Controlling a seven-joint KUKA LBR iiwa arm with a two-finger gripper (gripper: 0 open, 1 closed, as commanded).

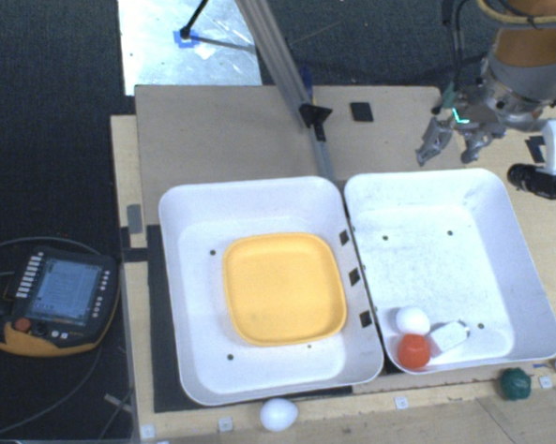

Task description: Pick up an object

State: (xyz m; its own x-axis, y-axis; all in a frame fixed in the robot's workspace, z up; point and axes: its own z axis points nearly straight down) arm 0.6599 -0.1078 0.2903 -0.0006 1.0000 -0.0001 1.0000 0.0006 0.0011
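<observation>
My gripper hangs above the far rim of the right bin, near the top right of the camera view. Its fingers are spread apart with nothing between them. In the near left corner of the right bin lie a white ball, a red ball and a small white block, all close together. A yellow square plate lies flat in the left bin.
A white egg-shaped object rests on the bench in front of the left bin. A dark green ball sits outside the right bin's near corner. A teach pendant lies at far left. A metal pole slants down behind the bins.
</observation>
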